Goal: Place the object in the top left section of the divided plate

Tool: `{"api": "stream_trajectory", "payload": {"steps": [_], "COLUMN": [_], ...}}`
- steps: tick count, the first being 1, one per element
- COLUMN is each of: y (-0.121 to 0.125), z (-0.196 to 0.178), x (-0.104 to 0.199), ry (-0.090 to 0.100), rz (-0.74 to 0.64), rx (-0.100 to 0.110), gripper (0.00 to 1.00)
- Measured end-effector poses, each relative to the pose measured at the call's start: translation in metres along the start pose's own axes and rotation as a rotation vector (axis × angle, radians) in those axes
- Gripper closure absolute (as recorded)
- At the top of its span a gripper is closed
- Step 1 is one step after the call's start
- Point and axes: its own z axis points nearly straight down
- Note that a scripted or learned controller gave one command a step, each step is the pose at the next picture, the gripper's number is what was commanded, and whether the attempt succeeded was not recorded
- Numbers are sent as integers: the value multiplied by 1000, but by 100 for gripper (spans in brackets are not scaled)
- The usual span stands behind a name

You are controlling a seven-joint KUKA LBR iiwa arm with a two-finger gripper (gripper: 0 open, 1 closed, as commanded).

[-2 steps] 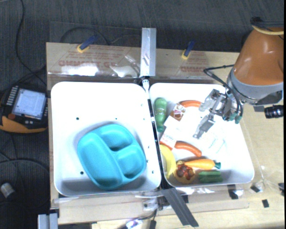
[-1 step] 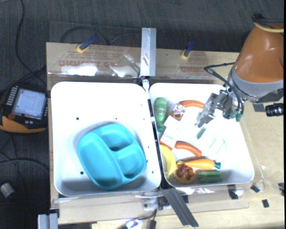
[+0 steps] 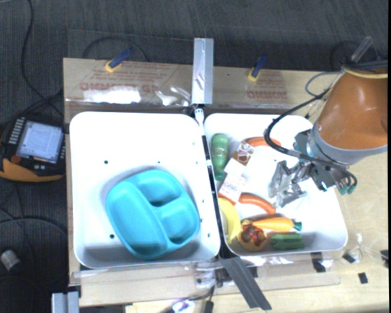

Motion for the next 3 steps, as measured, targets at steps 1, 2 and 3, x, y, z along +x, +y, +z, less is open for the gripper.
{"api": "stream_trajectory", "payload": {"steps": [1, 2, 3], "y": [-1, -4, -41], "z": [112, 115, 45], "x": [-17, 2, 10], "ry": [-6, -28, -1], "rz": [-146, 124, 295], "rx": [3, 8, 0], "gripper": [100, 100, 100]}}
